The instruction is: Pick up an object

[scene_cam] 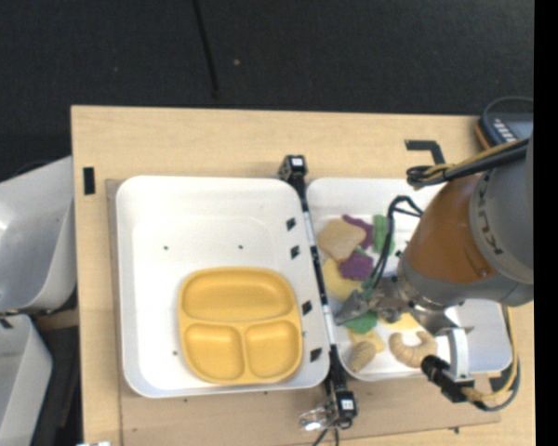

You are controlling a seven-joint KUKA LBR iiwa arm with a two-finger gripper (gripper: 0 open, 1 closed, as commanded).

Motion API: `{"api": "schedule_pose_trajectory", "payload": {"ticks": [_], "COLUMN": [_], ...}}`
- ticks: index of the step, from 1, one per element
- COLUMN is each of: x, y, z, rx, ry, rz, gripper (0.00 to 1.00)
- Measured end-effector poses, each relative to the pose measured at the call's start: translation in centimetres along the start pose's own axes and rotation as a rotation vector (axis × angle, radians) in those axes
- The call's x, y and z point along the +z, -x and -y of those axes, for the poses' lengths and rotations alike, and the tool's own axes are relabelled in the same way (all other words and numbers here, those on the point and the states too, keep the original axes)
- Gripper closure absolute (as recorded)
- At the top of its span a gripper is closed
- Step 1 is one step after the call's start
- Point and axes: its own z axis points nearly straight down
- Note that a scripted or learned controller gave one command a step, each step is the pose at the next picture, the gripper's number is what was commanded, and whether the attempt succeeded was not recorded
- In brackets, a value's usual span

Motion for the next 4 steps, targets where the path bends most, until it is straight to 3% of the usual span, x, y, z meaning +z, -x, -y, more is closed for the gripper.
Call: {"api": "schedule_pose_trajectory", "payload": {"ticks": [4], "x": [0.01], "y": [-0.02], "z": [-0.02], "rx": [0.005], "ry": [0.004], "rz": [0.002], "gripper": [0.0]}}
